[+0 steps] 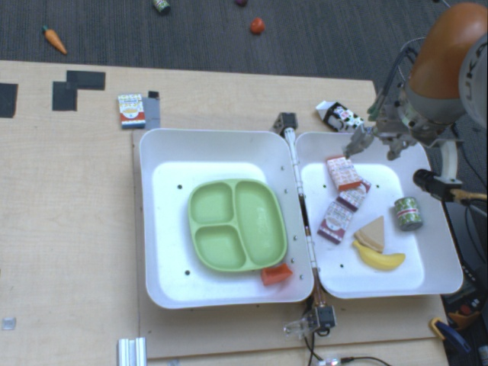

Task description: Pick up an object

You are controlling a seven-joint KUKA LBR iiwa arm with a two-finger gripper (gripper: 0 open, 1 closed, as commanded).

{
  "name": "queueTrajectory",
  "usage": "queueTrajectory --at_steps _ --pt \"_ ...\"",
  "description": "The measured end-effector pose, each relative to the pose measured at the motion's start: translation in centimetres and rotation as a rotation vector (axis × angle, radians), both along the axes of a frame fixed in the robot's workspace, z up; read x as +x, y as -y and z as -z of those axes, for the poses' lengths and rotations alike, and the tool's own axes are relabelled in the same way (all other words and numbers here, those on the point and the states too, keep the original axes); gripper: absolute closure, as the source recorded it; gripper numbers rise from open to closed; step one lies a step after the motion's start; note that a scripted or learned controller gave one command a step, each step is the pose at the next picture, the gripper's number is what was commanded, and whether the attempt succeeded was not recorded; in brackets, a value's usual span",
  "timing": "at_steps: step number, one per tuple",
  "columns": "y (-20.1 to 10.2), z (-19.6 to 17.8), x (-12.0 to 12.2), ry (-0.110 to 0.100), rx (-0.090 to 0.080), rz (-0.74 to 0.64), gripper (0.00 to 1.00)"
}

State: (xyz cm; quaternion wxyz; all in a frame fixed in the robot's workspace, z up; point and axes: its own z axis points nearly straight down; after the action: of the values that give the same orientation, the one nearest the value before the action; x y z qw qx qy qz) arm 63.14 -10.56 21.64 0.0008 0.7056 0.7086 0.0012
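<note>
From the overhead camera we see the desk (69, 227) carrying two shallow white bins side by side. The left bin (164, 204) holds a green divided plate (237, 226) near its middle, and a small orange block (276, 274) lies just beside the plate at its 5 o'clock edge.

The right bin (435, 273) holds the pickable things. At about 11 o'clock in that bin lies a red-and-white carton (344, 173); toward 5 o'clock of it lies a second small carton (354, 197), touching or nearly touching it, and a third (335, 222) lies below that, around the bin's 9 o'clock. A tan wedge (371, 234) sits near the bin's centre, with a yellow banana (380, 259) just beside it at 6 o'clock. A small green can (409, 213) stands at 3 o'clock in the bin, apart from the wedge.

The arm (450, 52) enters at 2 o'clock of the frame, and its hand (375, 139) hangs over the bin's upper rim, toward 1 o'clock of the first carton. We see two dark fingers spread apart, with nothing between them.

On the desk beyond the bins, a black-and-white object (336, 115) lies at 12 o'clock of the right bin, and a small box (131, 110) sits at 11 o'clock of the left bin. On the floor, a carrot (54, 40) lies at the frame's 10 o'clock.
</note>
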Motion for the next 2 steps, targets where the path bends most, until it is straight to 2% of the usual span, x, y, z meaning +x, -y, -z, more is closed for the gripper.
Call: queueTrajectory --at_steps 1,2 --pt "4.7 11.9 -4.3 0.009 -0.003 0.002 0.0" --pt "1.4 13.0 -12.7 0.005 -0.002 0.003 0.0"
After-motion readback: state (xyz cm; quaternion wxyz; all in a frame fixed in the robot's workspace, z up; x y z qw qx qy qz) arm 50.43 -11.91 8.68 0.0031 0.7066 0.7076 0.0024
